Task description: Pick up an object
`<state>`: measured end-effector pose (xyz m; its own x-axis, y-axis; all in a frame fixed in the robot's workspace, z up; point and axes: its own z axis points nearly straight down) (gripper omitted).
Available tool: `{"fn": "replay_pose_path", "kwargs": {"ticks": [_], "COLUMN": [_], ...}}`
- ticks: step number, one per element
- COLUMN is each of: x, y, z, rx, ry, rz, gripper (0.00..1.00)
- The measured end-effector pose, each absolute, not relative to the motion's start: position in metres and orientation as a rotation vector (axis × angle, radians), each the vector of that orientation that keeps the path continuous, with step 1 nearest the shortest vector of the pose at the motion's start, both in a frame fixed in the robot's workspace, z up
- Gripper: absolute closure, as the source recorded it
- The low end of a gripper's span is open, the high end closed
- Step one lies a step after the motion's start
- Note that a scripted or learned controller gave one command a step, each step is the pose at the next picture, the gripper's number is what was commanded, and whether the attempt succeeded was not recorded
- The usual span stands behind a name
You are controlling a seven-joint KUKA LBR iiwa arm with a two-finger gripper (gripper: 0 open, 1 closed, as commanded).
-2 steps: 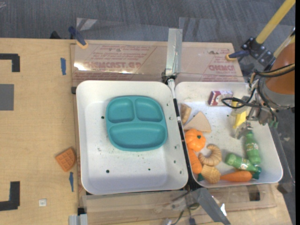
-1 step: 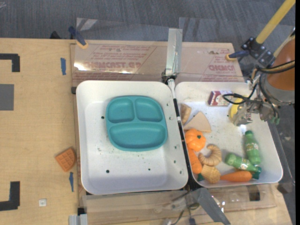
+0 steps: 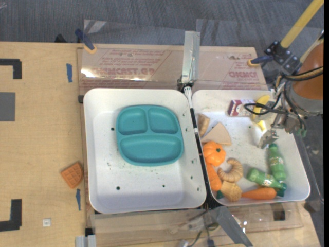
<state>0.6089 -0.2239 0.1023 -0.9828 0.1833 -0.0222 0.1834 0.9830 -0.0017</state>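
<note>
In the right bin [image 3: 302, 169], along its far-right side, the end effector [image 3: 268, 138] hangs low over the white floor, its tip just above the cap end of an upright-lying green bottle [image 3: 276, 161]; whether it is open or closed I cannot tell, since the parts blur together against the bin, and nothing can be seen gripped in it. The arm [image 3: 308, 86] comes in from the right edge, orange band uppermost, wrist pointed steeply down with cables looping beside it. The bottle looks the likeliest object: it lies near the right wall, and a second green bottle [image 3: 264, 179] lies angled just below it, touching or nearly so. Judging by looks, these are toy plastic pieces, light, stiff and smooth, so they may roll or slip out of a pinch; a grip across the narrow body, square to its long axis, seems the safest hold. A carrot [image 3: 259, 193] sits at the near edge, with a croissant [image 3: 231, 170], a pumpkin [image 3: 214, 154] and a bread wedge [image 3: 220, 134] further left, well apart from the tip. A small red-and-white box [image 3: 236, 107] and a yellow piece [image 3: 263, 103] lie toward the far wall. The left bin [image 3: 97, 153] holds a teal tray [image 3: 149, 135], and a waffle [image 3: 72, 174] lies on the surface [image 3: 36, 138] outside it.
</note>
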Motion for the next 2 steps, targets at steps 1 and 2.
{"fn": "replay_pose_path", "kwargs": {"ticks": [1,2], "x": [0.6,0.576], "y": [-0.223,-0.223], "z": [0.088,0.089], "rx": [0.061,-0.233], "ry": [3.132,3.124], "rz": [-0.002,-0.002], "gripper": [0.0,0.0]}}
